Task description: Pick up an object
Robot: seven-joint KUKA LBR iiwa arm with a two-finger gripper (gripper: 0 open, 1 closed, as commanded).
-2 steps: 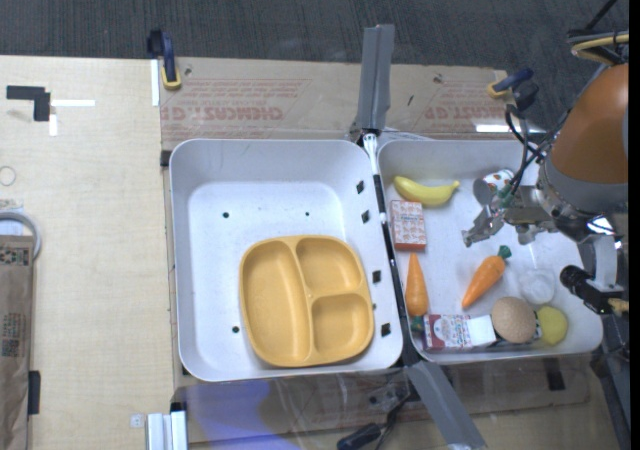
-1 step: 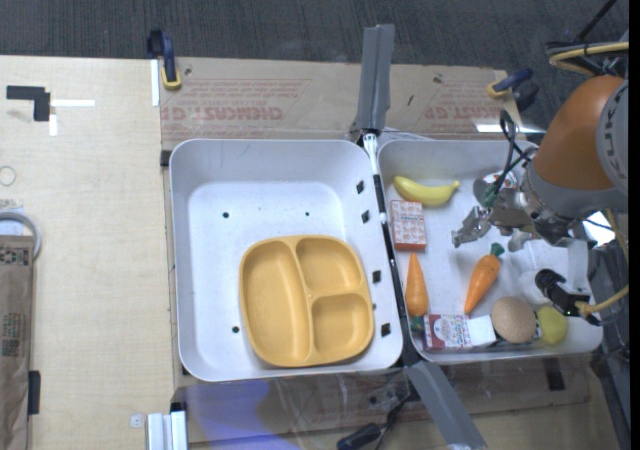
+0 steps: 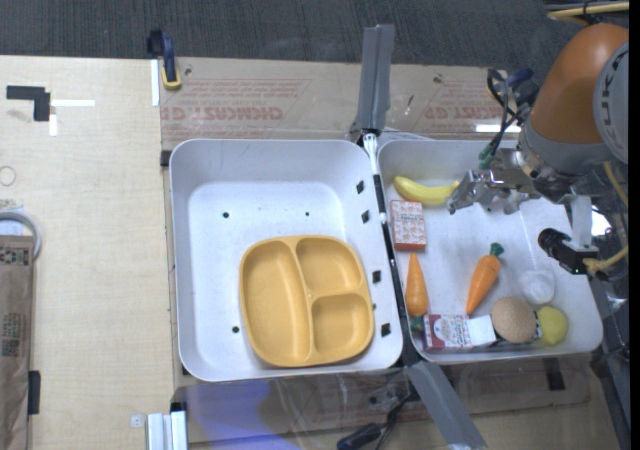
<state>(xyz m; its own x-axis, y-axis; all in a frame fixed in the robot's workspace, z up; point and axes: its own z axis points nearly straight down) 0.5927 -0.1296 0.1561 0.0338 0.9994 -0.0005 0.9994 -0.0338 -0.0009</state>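
The right bin [image 3: 590, 336] holds a yellow banana [image 3: 424, 190] at its back left, a small red-and-white box [image 3: 407, 225], and two orange carrots: one [image 3: 415, 286] by the left wall, one with a green top [image 3: 482, 280] in the middle. Along the front lie a flat red-and-white packet [image 3: 450, 331], a tan ball [image 3: 514, 319], a yellow fruit [image 3: 551, 325] and a clear cup [image 3: 538, 287]. My gripper [image 3: 482, 192] hangs over the bin's back, just right of the banana, with nothing visibly between its fingers.
The left bin [image 3: 190, 238] holds a yellow divided plate [image 3: 305, 299]. A grey post [image 3: 375, 78] stands behind the seam between the bins. The arm's orange band [image 3: 580, 88] looms over the right bin's back right corner. Cardboard lies behind the bins.
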